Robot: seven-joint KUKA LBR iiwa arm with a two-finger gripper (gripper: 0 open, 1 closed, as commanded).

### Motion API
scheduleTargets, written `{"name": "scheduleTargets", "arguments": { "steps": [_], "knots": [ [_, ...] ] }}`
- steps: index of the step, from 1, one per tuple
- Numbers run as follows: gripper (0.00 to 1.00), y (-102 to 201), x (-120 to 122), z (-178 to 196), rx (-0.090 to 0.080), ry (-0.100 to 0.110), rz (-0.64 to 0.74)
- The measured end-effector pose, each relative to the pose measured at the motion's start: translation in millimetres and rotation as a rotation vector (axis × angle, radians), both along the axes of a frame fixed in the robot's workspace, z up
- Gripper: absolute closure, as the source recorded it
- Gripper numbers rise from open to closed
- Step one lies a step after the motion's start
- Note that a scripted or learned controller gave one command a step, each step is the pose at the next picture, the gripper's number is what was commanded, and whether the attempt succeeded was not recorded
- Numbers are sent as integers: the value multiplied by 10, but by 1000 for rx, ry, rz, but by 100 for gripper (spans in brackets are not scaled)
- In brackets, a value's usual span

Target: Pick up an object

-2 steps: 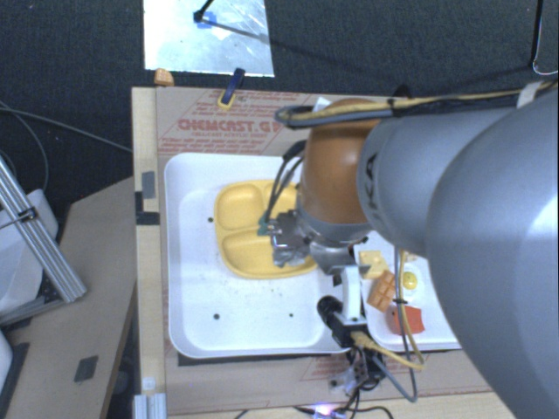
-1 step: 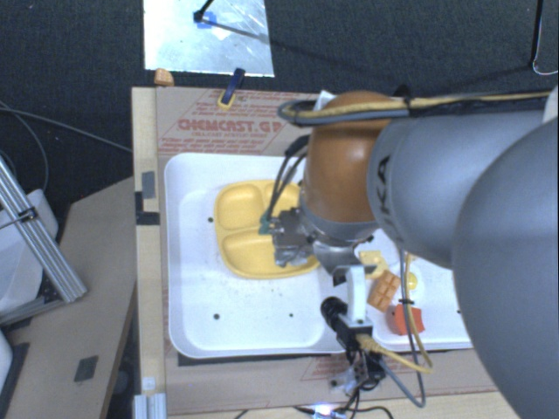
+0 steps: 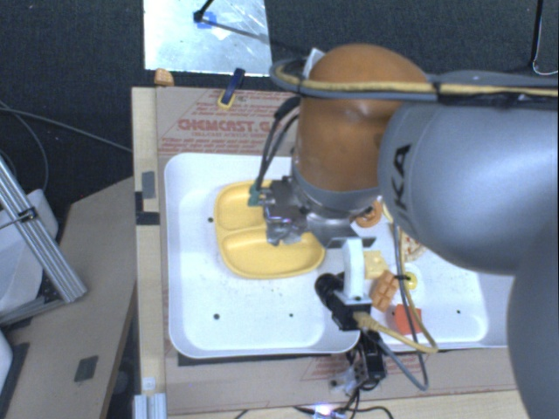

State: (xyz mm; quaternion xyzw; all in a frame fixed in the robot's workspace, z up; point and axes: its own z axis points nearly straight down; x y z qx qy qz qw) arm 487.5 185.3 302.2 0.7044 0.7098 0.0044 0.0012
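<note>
The arm's bulk hides the gripper (image 3: pixel 288 225), so its state is impossible to tell. Peeking out left of it, a smooth yellow two-lobed dish (image 3: pixel 253 243) in the white bin (image 3: pixel 201 321)

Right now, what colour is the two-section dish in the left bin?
Yellow: the plastic divided dish in the white bin, seen in the camera view.

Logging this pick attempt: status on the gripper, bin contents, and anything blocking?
Arm low over the white bin. Yellow object lies in the bin, partly under the wrist. Small orange pieces to its right. Arm body blocks the view of the gripper's fingers.
</note>
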Motion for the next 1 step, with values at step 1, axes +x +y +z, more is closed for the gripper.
{"name": "scheduleTargets", "arguments": {
  "steps": [1],
  "knots": [
    [100, -509, 539, -292, -6, 6, -12]
  ]
}}
